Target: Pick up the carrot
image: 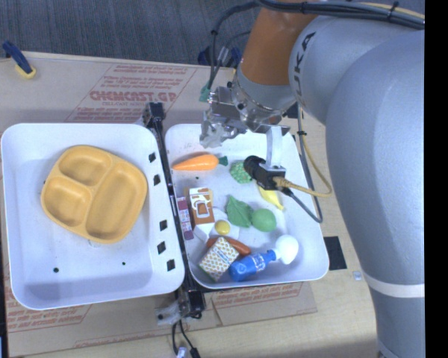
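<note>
The orange carrot [196,162] with its green top lies flat near the back left corner of the right bin [313,256], pointing left. My gripper [217,133] hangs just behind and slightly above the carrot, over the bin's back edge. It is open and nothing sits between its fingers. The carrot is fully in sight and apart from the gripper.
The right bin also holds a small orange carton [201,205], green leafy toys [239,212], a green ball [263,220], a yellow banana [272,197], a blue bottle [254,265] and a checked box [219,258]. A yellow divided plate [94,192] lies in the left bin [22,274].
</note>
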Motion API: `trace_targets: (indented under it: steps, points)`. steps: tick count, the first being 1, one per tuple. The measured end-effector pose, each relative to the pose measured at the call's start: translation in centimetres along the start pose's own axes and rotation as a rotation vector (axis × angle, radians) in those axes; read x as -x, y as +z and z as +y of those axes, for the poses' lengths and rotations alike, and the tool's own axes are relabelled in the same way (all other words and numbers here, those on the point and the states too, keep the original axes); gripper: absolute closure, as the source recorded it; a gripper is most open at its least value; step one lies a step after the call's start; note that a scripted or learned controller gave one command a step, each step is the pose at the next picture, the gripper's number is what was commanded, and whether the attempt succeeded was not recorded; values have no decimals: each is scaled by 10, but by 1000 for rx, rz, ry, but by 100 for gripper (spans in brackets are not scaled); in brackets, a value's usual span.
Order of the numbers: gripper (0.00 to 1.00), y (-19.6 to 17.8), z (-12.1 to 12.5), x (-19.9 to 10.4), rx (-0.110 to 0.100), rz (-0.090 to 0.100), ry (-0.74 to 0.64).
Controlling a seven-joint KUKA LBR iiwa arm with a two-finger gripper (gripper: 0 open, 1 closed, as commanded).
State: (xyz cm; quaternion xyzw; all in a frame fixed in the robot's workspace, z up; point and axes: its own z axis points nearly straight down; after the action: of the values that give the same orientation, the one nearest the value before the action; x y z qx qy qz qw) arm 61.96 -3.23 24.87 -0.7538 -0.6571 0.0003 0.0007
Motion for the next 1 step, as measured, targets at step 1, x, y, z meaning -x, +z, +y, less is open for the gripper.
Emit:
trace_targets:
  steps: [1]
  points:
    - [100, 33, -32, -69, -5, -1, 147]
